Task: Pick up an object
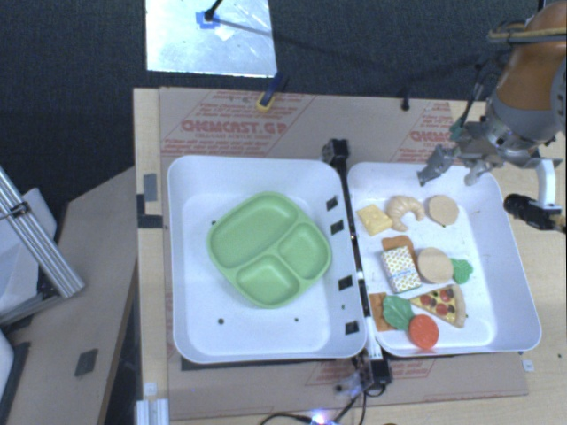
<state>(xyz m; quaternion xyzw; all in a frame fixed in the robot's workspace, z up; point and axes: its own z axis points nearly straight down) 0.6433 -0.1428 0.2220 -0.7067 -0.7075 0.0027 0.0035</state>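
My pincer [455,166] hangs with its fingers spread apart and nothing between them, over the far edge of the right shallow white bin [511,264]. Just beneath it, near that far edge, lie a tan toy croissant [405,207] and a round beige bun [442,210].

Light green divided plate [268,251], white bins [190,193], red tomato slice [423,332], tan croissant [406,206], yellow cheese wedge [374,219]

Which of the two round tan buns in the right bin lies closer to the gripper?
The upper bun, beside the croissant at the bin's far end. It lies just below the gripper, whereas the other bun sits further down, next to the patterned box.
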